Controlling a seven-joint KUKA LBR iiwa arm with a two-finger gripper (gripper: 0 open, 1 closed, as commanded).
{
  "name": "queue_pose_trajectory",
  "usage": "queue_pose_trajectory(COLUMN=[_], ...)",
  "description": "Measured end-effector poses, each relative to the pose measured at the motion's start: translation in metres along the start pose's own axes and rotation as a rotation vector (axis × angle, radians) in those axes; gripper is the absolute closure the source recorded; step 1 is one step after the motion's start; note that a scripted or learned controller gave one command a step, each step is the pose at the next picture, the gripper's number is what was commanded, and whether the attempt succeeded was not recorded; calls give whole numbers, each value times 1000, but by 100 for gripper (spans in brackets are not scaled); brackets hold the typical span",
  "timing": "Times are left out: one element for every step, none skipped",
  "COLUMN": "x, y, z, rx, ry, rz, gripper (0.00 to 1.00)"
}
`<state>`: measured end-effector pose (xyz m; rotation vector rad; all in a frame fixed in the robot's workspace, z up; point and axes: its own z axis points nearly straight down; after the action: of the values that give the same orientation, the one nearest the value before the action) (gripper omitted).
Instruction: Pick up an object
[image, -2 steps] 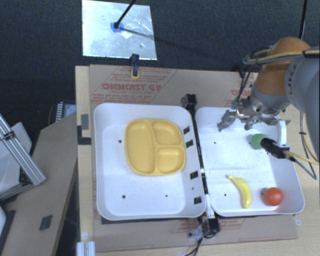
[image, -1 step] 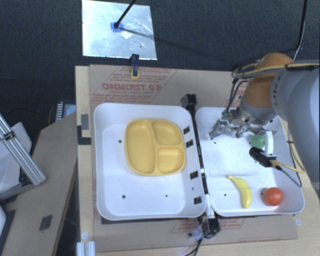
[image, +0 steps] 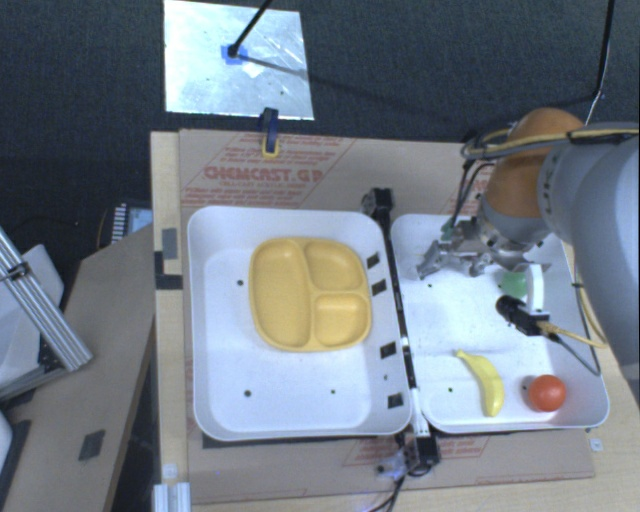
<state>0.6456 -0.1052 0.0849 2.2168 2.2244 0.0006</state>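
Banana (image: 482, 381), is that the one to go for? Where does it lie?

I judge so. It lies on the floor of the right bin (image: 440, 410), toward that bin's 6 o'clock edge, free of the walls.

And from the jaws?

At about 5 o'clock from them, well apart, with bare white floor between. The jaws hang near the bin's 11 o'clock corner, at the end of the grey arm (image: 590, 190).

Which way does it point?

Its long axis runs from 11 to 5 o'clock, with a gentle curve. I judge a grip across the narrow middle would suit it.

Are the jaws spread or closed?

I cannot tell; the metal parts there are too small and muddled. I see nothing held in them.

What else is close?

A round orange-red ball (image: 545, 392), smooth and a little shiny, at 3 o'clock from the banana, near but not touching. A small green thing (image: 514, 282) sits at 4 o'clock from the jaws, partly hidden.

And the left bin (image: 215, 400)?

A matte yellow plate (image: 308, 294) with three compartments, rounded corners, at 9 o'clock from the jaws.
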Motion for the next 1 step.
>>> queue_pose_trajectory(x=[0], y=[1], z=[-12], rx=[-4], ry=[0], rz=[0], gripper=[100])
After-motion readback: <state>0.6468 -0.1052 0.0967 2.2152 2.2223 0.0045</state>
